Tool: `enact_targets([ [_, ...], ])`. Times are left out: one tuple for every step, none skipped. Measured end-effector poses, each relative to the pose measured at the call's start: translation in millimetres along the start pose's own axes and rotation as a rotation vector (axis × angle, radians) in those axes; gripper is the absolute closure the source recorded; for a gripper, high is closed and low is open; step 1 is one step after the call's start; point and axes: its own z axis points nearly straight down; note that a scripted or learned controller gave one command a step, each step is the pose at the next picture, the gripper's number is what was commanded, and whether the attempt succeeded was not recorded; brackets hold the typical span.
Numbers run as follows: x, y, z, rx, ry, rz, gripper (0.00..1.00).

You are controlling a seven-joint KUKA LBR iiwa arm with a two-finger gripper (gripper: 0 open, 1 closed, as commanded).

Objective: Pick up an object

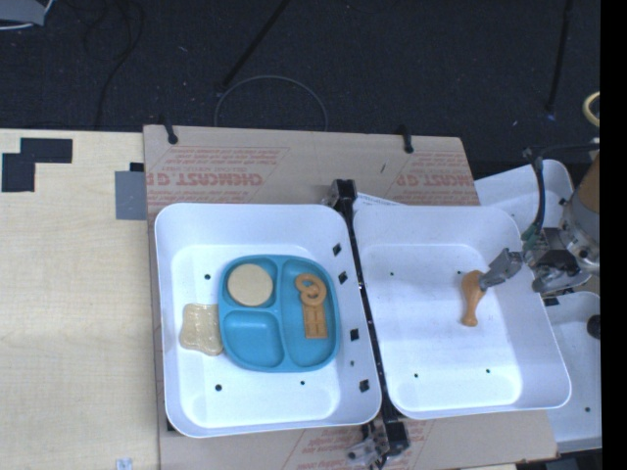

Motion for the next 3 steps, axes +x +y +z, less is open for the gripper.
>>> enact_targets([
  [-0.1, 2.3, -5.4, -0.01, -0.002, -0.002, 0.0],
  [8.9, 6.6, 46.2, -0.006, -0.001, -0.003, 0.0],
  [5.3, 14.2, 95.6, -0.006, -0.001, -0.001, 0.0],
])
